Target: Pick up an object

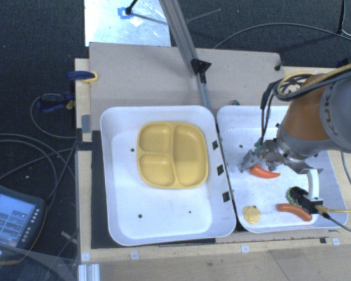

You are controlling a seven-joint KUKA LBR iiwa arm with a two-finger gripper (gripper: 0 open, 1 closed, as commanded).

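hand low in right bin, just beside carrot — whether clenched or released, couldn't tell. carrot lay on bin floor — nothing lifted, grasp and lift remained.

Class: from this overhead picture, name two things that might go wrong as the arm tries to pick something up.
1. The gripper sits at one tip of the orange carrot, so an off-centre grasp may slip.
2. The other carrot lies close to the right bin's wall, leaving little room there.
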